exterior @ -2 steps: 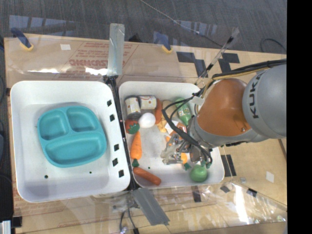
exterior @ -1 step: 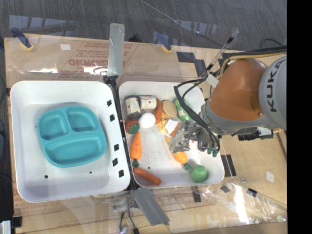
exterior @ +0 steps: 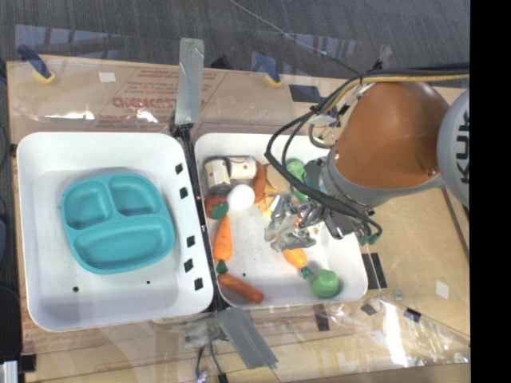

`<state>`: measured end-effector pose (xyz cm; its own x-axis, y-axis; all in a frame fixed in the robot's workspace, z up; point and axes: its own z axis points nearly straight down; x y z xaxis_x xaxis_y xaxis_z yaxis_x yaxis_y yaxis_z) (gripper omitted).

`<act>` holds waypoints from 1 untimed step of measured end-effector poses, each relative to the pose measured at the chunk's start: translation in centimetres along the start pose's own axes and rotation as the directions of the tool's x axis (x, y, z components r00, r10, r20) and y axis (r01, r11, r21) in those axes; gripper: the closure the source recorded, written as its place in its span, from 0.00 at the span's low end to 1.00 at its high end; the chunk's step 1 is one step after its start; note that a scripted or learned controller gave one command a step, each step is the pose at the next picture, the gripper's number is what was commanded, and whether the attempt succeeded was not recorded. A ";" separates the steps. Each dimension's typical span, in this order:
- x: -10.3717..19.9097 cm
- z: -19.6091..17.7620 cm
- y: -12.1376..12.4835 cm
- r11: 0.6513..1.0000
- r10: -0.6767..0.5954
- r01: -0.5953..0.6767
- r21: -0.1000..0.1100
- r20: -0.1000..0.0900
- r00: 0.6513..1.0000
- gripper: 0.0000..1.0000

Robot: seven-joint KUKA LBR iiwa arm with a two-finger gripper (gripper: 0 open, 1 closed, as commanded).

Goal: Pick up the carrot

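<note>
Camera view: arm [exterior: 399, 142] over the right bin [exterior: 351, 254], teal tray [exterior: 118, 220] in the left bin [exterior: 32, 214].
Gripper [exterior: 289, 228] sits mid-bin, can't tell if fingers are apart or shut. Carrot [exterior: 223, 239] lies by the bin's left wall, w/ a green ball [exterior: 325, 283] near the front right corner.

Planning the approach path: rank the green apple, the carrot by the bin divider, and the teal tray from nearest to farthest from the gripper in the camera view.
1. Green apple: right bin's lower right corner, just below the gripper.
2. Carrot: right bin's left wall, farther left of the gripper.
3. Teal tray: left bin, farthest.
</note>
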<state>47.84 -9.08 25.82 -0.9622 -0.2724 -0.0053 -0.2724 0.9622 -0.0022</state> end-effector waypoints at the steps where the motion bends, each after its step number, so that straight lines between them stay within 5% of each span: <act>1: -2.9 -1.9 4.8 0.995 -0.103 0.103 -0.003 -0.002 0.995 1.00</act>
<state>49.27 -3.63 27.68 -0.9289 -0.3704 -0.0029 -0.3704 0.9289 -0.0001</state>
